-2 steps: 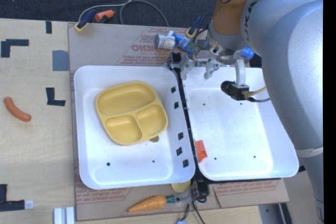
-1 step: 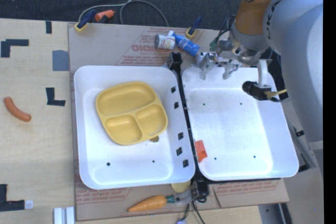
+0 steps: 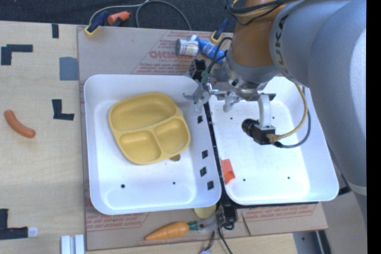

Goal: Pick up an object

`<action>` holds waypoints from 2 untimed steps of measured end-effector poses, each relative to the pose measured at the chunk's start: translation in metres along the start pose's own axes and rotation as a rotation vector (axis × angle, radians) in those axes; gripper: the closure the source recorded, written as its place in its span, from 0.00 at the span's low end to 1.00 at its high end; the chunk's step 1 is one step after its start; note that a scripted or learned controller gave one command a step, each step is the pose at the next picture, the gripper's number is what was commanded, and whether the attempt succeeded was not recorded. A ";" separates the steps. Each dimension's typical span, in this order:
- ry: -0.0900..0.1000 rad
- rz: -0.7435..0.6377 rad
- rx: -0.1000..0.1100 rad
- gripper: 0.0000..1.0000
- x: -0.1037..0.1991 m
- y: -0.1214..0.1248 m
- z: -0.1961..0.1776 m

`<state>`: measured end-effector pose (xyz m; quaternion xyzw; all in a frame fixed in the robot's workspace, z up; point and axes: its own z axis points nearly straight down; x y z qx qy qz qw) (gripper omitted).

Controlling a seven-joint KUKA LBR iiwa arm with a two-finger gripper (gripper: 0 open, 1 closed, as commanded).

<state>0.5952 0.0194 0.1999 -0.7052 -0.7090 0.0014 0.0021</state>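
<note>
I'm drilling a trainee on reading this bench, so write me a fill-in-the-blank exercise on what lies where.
1. The yellow divided plate lies in the ____ bin as the camera sees it.
2. The plate has ____ compartments.
3. The carrot lies outside the bins, past their ____ edge.
4. The sausage lies on the bench to the ____ of both bins.

Missing words: left; three; near; left

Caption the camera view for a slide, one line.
KUKA arm's claw hovers over the divider between two white bins; a yellow divided plate lies in the left one.
</note>
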 end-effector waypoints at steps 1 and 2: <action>-0.003 0.013 0.001 0.00 -0.070 -0.060 0.012; -0.005 0.002 -0.022 0.00 -0.117 0.075 0.113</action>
